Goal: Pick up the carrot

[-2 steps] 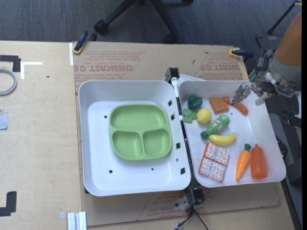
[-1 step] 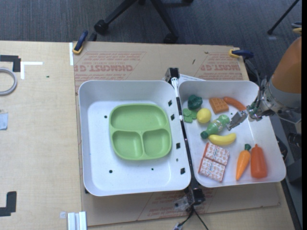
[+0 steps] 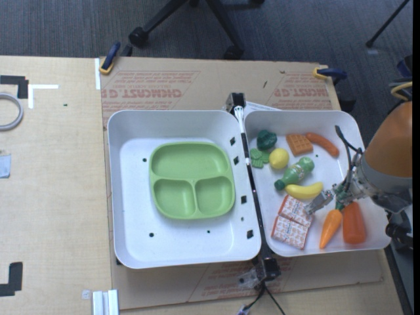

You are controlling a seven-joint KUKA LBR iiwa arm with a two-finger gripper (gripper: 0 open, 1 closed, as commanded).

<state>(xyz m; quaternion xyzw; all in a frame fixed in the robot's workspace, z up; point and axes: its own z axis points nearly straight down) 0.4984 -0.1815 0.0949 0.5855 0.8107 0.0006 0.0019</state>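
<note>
My claw (image 3: 331, 201) hangs with fingers spread, gripping nothing. Carrot (image 3: 330, 228) lies just below it, apart from the fingers; long axis steeply tilted, tip toward the bin's (image 3: 308, 252) near rim.

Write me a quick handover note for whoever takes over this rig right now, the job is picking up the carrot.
Gripper: low in the right bin, just above the carrot's top end; its fingers look parted with nothing between them.
Carrot: lying near the right bin's front wall, between the cracker packets and a red-orange pepper. A banana sits just behind the gripper.
Left bin: holds the green divided plate.
Done: arm brought in over the carrot.
Left: close on the carrot and lift it.
</note>
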